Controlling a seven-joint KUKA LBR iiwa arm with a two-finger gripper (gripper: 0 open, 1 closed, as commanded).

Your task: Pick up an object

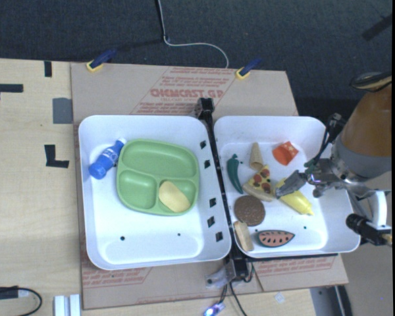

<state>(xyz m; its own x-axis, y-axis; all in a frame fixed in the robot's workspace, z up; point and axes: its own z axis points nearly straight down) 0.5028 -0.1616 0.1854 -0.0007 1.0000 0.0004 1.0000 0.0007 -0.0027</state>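
Nearest, at front of right bin [316,245]: one watermelon slice [276,237]. Behind: one brown disc [249,210], pizza slice [261,184], cone [256,155], green pepper [234,172], red block [285,153], banana [297,203] beside gripper [291,185]. Jaw state impossible to tell. Left bin [145,249]: one green plate [157,175], one blue bottle [105,160].

You're looking at two white bins [92,176] on brown cardboard printed with red lettering. In the left bin, a light green divided plate [155,170] carries a pale yellow piece [174,197]; a blue bottle [105,160] lies by the bin's left wall. In the right bin you have a dark green pepper [234,173], an orange-red block [285,153], a yellow banana [297,202], a brown round cookie [249,210], and a red watermelon slice [275,237] with dark seeds and green rind near the front edge.
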